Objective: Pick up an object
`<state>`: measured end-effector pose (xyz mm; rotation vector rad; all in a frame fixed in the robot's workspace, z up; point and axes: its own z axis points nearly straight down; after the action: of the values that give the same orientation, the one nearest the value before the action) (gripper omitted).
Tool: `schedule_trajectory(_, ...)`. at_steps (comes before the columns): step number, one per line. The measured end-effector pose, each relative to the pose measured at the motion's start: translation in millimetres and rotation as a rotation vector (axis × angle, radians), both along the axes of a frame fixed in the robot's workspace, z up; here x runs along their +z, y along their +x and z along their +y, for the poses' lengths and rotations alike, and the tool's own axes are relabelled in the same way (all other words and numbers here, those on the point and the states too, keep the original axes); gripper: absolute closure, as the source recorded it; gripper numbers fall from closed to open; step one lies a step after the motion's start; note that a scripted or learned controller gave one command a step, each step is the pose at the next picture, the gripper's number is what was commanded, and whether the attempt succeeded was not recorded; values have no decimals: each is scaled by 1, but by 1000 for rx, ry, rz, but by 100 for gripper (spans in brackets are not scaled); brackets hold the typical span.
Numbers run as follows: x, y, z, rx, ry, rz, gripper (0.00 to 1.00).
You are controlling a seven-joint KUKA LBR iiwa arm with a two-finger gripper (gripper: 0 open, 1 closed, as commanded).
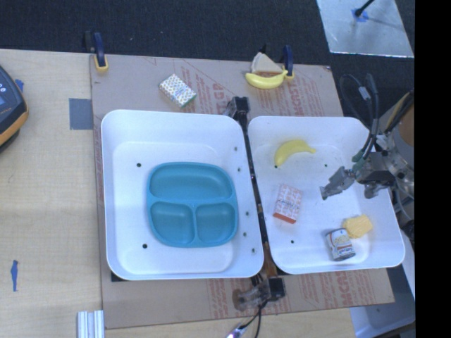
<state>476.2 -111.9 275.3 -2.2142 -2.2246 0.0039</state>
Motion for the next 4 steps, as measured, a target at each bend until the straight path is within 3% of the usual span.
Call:
schedule_trajectory(1,-77,50,37,1,-1,1,0)
schedule_trajectory(2,-179,85,12,0,-1,1,0)
schedule_trajectory(3,-184,73,20,-1,0,1,0)
schedule_trajectory(4,-183,105,17,0,-1,-1,0)
